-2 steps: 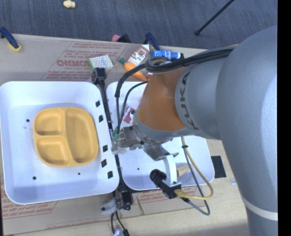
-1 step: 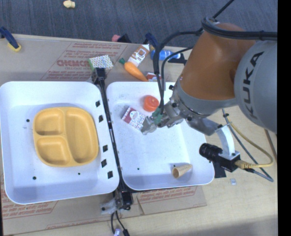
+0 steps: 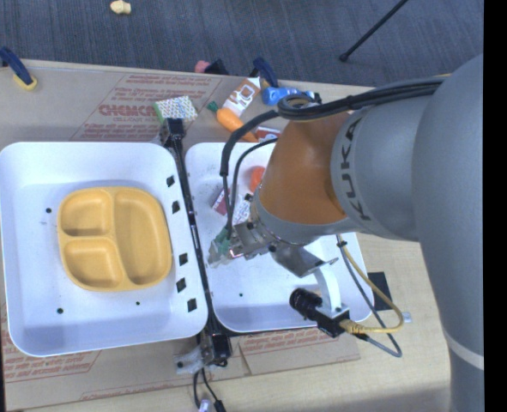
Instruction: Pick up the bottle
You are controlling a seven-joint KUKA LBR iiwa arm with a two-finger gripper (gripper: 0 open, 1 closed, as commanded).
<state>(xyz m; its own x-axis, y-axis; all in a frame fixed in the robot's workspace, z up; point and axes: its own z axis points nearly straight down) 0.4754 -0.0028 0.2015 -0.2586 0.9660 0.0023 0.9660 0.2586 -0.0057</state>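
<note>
Bottle (image 3: 238, 103) lies on the table beyond the right bin (image 3: 262, 316); the pincer (image 3: 227, 245), its state untellable, hovers inside, needing repositioning.

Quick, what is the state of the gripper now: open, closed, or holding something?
Gripper: cannot be told; it is low in the right shallow white bin, hidden under the grey arm's orange band.
</note>
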